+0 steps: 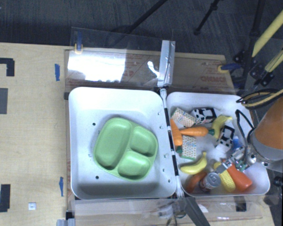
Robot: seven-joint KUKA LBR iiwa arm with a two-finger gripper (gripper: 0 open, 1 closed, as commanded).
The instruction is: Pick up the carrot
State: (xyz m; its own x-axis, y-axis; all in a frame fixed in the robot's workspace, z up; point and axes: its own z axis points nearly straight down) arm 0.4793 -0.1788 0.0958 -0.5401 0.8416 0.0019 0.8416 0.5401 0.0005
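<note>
Dark carpet runs behind your pale wooden worktop (24,143), which carries two white bins side by side. Your left bin (81,108) holds a green three-part plate (125,148), lying near its middle.

Your right bin (264,184) is crowded. Look for the carrot (194,132) in its upper middle part: it lies roughly level, with its thick end toward the yellow banana (220,124) at the right. A second orange piece (177,134) stands along the left wall, just beside the carrot's thin end, and a patterned cloth (183,118) lies above it. Another banana (195,165) curves below the carrot, nearer the bin's front. At the front right you have a corn cob (227,179) touching an orange-red piece (241,180).

Your arm reaches in from the right, its orange band at the frame edge. The pincer (236,157) sits low over the right part of that bin, well apart from the carrot, above the corn cob. Clutter blurs it, so you cannot tell whether it is open or closed.
</note>
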